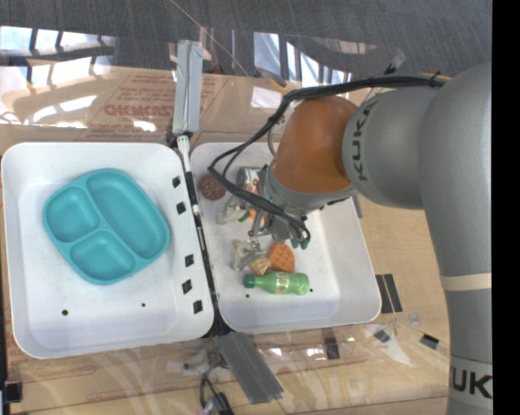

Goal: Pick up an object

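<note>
Green plastic bottle [278, 284] lies on its side near the front of the right bin [351, 296], just below an orange waffle-shaped toy [282, 257]. It is judged light, rigid and smooth, so liable to roll; grasp across the middle of the body. The end effector [269, 227] hangs above the clutter; whether it is apart or together cannot be told. The left bin [22, 318] carries a teal divided plate [106, 224].
</note>
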Motion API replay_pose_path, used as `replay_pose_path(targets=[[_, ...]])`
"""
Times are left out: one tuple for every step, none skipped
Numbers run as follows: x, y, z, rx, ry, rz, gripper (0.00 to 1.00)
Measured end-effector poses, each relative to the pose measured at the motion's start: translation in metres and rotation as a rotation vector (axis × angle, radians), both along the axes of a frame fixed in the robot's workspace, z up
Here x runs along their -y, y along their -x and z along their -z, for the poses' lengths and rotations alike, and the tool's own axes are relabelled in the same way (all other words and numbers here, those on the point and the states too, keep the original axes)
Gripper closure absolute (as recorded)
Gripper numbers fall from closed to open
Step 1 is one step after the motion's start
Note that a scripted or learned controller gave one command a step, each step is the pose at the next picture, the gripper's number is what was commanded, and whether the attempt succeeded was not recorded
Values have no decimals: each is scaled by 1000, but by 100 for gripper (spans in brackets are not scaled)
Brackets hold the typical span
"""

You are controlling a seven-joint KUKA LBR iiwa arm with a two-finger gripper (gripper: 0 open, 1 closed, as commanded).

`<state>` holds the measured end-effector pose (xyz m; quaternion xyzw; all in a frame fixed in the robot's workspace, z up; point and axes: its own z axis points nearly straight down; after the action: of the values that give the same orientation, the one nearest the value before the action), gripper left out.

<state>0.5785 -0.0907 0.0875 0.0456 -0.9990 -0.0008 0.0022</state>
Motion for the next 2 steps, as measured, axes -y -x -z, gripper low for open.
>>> replay_pose_path(targets=[[-2, 0, -6, -4, -1, -7, 100], [10, 8, -162, 5, 3, 397, 100]])
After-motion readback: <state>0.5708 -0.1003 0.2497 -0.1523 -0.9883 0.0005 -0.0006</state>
